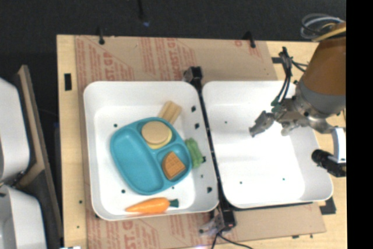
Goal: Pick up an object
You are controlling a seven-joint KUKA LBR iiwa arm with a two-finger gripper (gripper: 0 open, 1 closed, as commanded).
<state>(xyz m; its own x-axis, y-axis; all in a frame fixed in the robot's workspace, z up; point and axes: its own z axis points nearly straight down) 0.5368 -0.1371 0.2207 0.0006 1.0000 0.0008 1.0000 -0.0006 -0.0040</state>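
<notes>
The left bin holds a blue divided tray with a round tan biscuit and a brown waffle-like piece in its compartments. A pale wooden block leans at the tray's far edge. A green piece lies by its right side. An orange carrot rests near the bin's front wall. My gripper hangs over the right bin, toward its far right, fingers spread and open with nothing between them. It is well apart from all the objects.
A black divider runs between the two bins. The grey and orange arm covers the right bin's far right corner. Cardboard lies under both bins on the bench.
</notes>
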